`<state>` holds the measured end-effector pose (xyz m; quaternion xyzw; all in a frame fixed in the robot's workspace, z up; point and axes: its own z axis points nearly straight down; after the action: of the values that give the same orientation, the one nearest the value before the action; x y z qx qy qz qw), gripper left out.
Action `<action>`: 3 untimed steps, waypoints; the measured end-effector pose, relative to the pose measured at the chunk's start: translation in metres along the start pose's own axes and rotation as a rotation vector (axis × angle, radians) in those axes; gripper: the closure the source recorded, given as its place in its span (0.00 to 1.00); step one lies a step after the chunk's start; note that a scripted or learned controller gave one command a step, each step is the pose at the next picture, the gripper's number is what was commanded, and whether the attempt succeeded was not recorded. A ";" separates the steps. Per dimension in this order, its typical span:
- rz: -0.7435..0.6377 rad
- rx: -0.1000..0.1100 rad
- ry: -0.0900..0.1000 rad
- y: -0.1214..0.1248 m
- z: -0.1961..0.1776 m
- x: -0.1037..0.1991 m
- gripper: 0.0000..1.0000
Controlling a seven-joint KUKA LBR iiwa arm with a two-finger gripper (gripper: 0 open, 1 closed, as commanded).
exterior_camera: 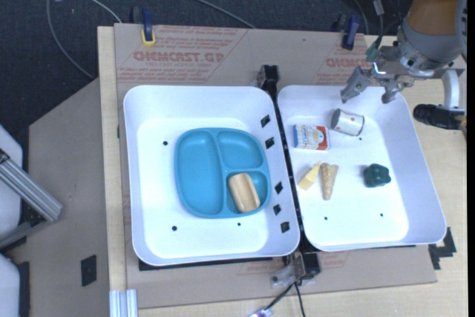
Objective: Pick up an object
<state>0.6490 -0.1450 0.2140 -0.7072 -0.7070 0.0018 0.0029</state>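
**Things to pick up in the bins**

The right bin holds a silver can on its side, a small box, a cheese wedge, a cone and a green lump. A bread roll lies in the blue tray.

We see our gripper hanging from the grey wrist, fingers spread apart, nothing between the fingertips.
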 end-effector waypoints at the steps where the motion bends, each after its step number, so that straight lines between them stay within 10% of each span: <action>1: 0.000 0.000 0.000 -0.009 0.048 -0.001 0.00; 2: -0.002 -0.004 -0.001 0.000 0.092 0.000 0.00; 3: -0.003 -0.012 -0.003 0.001 0.077 0.000 1.00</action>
<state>0.6497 -0.1450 0.1370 -0.7063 -0.7079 -0.0014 -0.0021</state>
